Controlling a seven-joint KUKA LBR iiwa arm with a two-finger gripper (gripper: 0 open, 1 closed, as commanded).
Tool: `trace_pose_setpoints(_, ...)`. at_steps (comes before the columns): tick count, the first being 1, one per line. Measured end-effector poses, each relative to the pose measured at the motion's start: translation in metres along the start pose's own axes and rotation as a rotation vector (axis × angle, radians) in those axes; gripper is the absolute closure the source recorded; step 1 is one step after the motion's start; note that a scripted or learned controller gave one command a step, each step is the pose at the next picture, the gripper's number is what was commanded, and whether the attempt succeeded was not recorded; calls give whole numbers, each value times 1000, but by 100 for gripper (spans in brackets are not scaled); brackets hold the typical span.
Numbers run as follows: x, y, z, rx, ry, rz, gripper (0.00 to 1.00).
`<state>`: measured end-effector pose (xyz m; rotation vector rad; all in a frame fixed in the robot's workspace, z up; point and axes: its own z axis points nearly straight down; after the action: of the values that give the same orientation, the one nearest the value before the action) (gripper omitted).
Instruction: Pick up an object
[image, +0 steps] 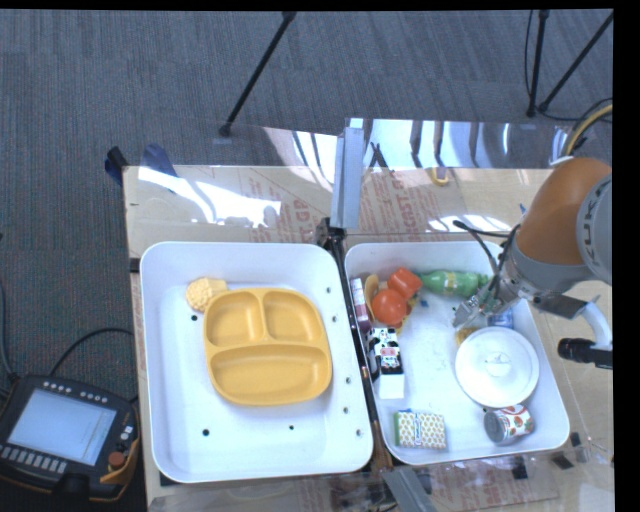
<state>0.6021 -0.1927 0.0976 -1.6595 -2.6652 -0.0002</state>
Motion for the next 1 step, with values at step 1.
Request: trace_pose_setpoints(1, 17, 57, -103, -10, -8, 31, 100)
